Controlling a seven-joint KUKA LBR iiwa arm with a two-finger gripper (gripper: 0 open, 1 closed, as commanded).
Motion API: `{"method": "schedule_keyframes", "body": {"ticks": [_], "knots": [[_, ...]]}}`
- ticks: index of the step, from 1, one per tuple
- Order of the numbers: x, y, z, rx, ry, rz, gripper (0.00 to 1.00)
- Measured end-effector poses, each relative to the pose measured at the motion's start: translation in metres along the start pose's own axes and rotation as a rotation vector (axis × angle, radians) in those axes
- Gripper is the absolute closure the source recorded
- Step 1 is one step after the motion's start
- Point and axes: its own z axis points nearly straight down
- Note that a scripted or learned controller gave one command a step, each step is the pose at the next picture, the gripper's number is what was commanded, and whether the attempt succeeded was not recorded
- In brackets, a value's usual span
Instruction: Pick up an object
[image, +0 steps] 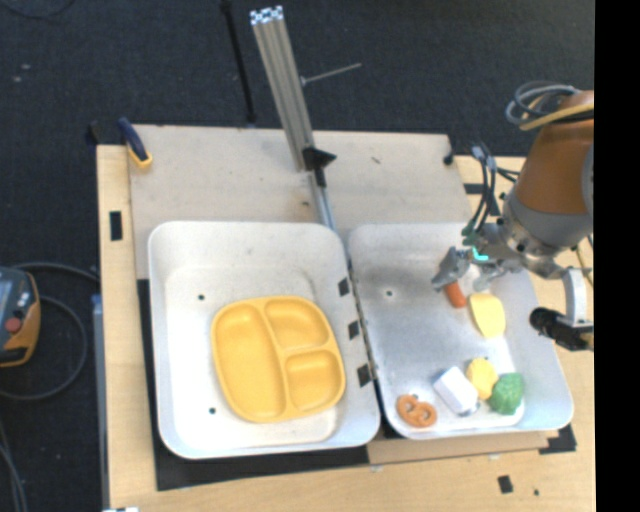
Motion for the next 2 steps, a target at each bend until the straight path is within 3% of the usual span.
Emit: {"method": "schedule_keyframes", "body": {"ticks": [1, 2], "knots": [[0.000, 0.001, -0.002, -0.003, -0.001, -0.001, 0.00], [-0.002, 0.008, 0.058, 0.001, -0.001, 0.001, 0.00]]}}
